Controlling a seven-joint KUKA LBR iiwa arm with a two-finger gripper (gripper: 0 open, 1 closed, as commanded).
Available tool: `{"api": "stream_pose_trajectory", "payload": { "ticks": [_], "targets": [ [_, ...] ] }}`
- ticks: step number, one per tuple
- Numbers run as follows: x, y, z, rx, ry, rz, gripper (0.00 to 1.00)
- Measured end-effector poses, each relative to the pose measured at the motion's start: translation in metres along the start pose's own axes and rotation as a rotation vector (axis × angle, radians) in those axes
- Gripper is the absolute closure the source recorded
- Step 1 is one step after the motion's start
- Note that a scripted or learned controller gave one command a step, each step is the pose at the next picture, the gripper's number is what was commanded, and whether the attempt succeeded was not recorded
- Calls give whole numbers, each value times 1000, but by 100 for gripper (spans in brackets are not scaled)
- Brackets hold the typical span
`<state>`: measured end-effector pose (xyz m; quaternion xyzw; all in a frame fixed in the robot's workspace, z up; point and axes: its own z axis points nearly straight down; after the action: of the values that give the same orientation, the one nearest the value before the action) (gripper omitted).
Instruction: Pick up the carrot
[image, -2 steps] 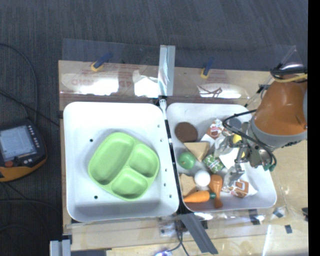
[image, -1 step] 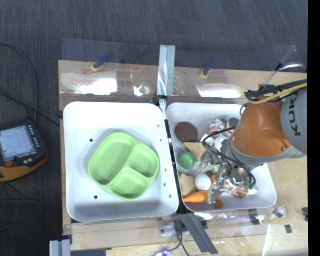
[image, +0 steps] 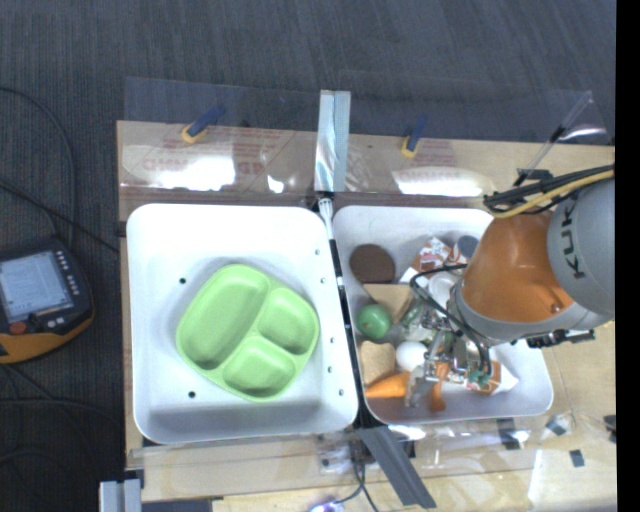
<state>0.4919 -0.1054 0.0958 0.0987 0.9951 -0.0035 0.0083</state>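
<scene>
The carrot (image: 386, 385) is orange and lies flat near the front left corner of the right bin (image: 530, 395), its thick end pointing right. My gripper (image: 431, 370) reaches down from the orange-banded wrist (image: 510, 275) and sits low over the bin floor at the carrot's right end, touching or nearly touching it. Clutter around the tool hides how it meets the carrot. A small orange piece (image: 438, 397) shows just below the gripper.
A green ball (image: 374, 321), a white egg (image: 410, 355) and a brown disc (image: 372, 262) lie close behind the carrot. Packets and small toys (image: 436, 254) crowd the bin's back. The left bin (image: 150, 300) holds a green divided plate (image: 250, 328).
</scene>
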Motion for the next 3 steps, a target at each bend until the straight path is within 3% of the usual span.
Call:
{"api": "stream_pose_trajectory", "payload": {
  "ticks": [2, 3],
  "targets": [
    [3, -2, 0, 7, -4, 127, 0],
    [4, -7, 1, 9, -1, 259, 0]
  ]
}}
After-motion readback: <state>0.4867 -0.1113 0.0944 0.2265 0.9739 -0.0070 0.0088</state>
